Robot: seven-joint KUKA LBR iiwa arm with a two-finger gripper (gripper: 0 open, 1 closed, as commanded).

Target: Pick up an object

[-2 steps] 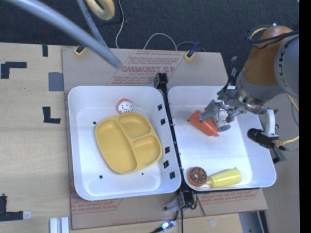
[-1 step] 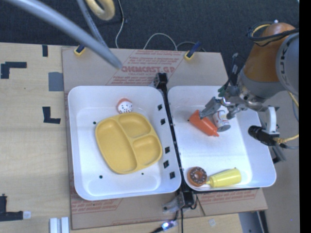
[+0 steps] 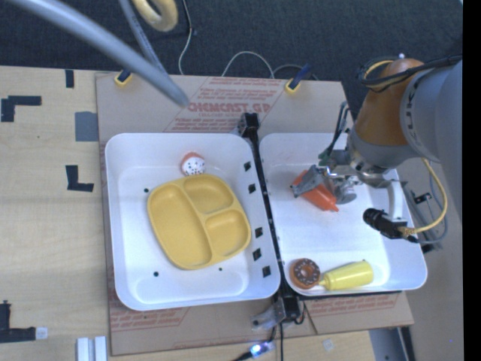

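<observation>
Gripper (image 3: 331,183) low in the right bin (image 3: 376,258), at an orange object (image 3: 322,197).
Camera view: the orange object lies under the gripper, long axis slanting up-left to down-right; whether the fingers are apart or clamped, I cannot tell. Donut (image 3: 305,273), yellow bottle (image 3: 347,275) near front wall.

Yellow divided plate (image 3: 199,222) in white left bin (image 3: 120,224). White ball (image 3: 193,165), dark dots, orange patch. Right bin (image 3: 406,265): orange object (image 3: 319,194), brown donut (image 3: 305,273), yellow bottle (image 3: 348,275).
</observation>
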